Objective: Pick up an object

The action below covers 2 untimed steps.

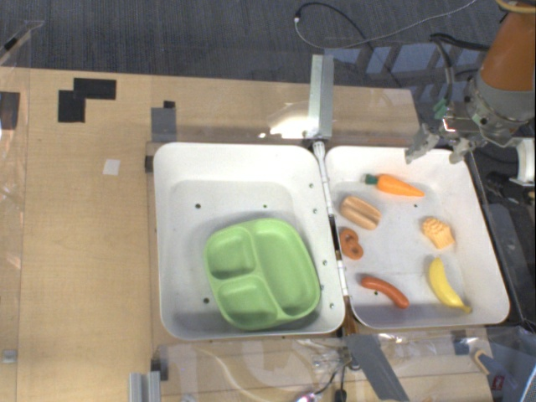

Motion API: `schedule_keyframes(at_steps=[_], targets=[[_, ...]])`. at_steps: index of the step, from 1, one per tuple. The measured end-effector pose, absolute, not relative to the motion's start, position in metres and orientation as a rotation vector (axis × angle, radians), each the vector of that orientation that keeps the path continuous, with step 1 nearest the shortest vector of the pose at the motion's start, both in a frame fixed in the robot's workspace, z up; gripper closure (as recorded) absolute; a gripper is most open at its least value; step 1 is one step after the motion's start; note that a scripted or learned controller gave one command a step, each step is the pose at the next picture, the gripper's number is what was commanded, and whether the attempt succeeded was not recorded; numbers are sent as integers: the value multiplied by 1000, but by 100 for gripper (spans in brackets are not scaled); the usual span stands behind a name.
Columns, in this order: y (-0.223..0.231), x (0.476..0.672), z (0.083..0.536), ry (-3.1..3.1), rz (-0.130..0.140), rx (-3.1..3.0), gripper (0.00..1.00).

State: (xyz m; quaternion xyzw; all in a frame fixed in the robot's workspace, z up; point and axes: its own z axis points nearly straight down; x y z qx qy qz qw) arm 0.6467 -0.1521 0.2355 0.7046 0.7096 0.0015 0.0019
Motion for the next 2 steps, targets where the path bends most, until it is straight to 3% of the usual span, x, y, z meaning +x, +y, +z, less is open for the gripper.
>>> schedule_keyframes(at_steps=[1,2], targets=[[-148,664,151,2222,3,2216,0],[-117,657,103,2305,28,2080,0]])
